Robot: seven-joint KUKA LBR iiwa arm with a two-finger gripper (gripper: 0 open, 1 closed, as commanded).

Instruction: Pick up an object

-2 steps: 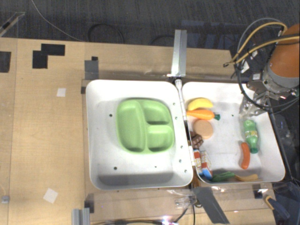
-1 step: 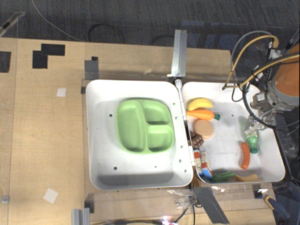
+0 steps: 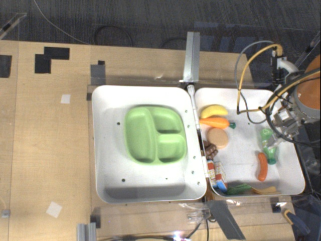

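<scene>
The claw (image 3: 271,143) hangs low at the right bin's (image 3: 251,100) far right side, and I cannot tell how it is set. Right under it sits a green bottle (image 3: 268,145), touching or nearly so. Just below lies a sausage (image 3: 262,166). Well to its left are a bun (image 3: 217,138), a carrot (image 3: 215,123) and a banana (image 3: 214,111). Further left, the other bin (image 3: 108,134) holds a green tray (image 3: 154,134)

One camera sits high above the bench (image 3: 45,149) and looks down at a slant. It sees both white bins, the left bin (image 3: 108,134) and the right bin (image 3: 291,177), from fairly far up.
</scene>
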